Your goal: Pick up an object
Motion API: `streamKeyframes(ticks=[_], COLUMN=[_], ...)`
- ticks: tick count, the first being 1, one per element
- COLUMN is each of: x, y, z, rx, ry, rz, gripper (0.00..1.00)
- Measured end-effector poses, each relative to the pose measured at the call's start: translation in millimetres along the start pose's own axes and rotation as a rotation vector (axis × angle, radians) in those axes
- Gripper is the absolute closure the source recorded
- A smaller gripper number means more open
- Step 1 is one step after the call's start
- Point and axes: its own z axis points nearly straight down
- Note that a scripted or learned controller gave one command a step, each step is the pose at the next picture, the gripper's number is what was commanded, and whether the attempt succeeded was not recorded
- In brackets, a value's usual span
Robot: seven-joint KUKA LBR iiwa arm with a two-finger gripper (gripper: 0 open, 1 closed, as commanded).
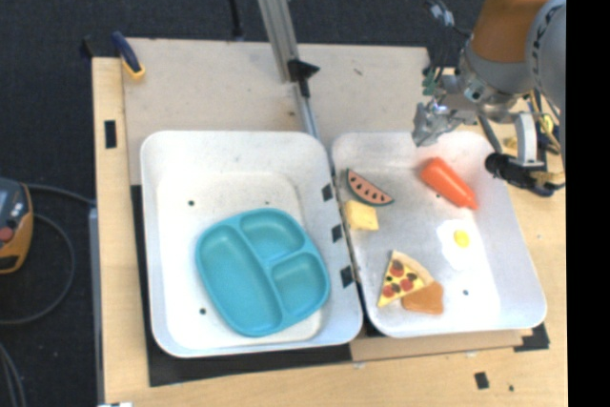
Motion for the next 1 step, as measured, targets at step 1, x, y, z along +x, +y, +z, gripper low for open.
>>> streamKeyframes(ticks=[1], x=[-1.0], y=[0.9], z=[-15.8], rx=[0.004], ry=[0.001], rz=[-0.001], gripper=[1.00])
